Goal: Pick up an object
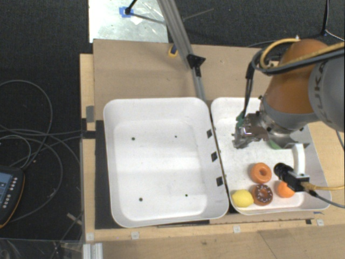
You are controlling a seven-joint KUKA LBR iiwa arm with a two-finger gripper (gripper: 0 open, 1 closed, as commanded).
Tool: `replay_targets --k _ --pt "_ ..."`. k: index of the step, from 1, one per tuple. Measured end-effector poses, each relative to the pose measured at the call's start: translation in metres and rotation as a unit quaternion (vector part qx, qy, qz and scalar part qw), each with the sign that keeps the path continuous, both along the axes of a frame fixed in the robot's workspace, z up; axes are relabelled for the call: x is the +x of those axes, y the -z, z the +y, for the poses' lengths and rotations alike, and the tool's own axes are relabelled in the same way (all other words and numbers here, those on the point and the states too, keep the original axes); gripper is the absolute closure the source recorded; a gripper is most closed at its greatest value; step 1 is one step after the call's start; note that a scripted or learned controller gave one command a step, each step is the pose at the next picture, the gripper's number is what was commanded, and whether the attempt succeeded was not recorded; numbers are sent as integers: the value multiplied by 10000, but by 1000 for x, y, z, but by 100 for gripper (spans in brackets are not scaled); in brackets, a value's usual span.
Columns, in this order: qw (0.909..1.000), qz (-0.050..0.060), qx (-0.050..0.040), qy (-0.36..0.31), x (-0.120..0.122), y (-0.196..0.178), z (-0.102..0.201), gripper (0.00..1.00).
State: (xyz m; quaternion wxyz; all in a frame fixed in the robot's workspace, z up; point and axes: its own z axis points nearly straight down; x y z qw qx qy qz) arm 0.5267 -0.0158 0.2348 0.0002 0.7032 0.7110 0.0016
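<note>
I see the grey metal gripper (pixel 242 135) low over the upper left part of the right shallow white plastic bin (pixel 226 161); whether it is parted or closed, I cannot tell. Below it lie a glossy orange ring-shaped donut toy (pixel 261 172), a brown sprinkled donut toy (pixel 263 195) touching a smooth yellow lemon-shaped toy (pixel 242 198), and an orange cone-like carrot toy (pixel 284 190). The left white bin (pixel 161 109) has smooth rounded walls.

A flat tan wooden bench top (pixel 140 72) stands on dark speckled carpet floor (pixel 43 36). Thin black cables (pixel 32 144) loop across the carpet at left. Beyond the bench, a pale shiny floor patch (pixel 116 15) bears a small piece of blue tape (pixel 124 12).
</note>
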Motion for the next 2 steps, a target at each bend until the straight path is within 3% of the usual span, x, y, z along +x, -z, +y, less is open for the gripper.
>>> replay_targets --k 1,2 --pt "10000 3 3 -4 4 -5 57 100" --pt "10000 -3 0 4 25 -1 101 100"
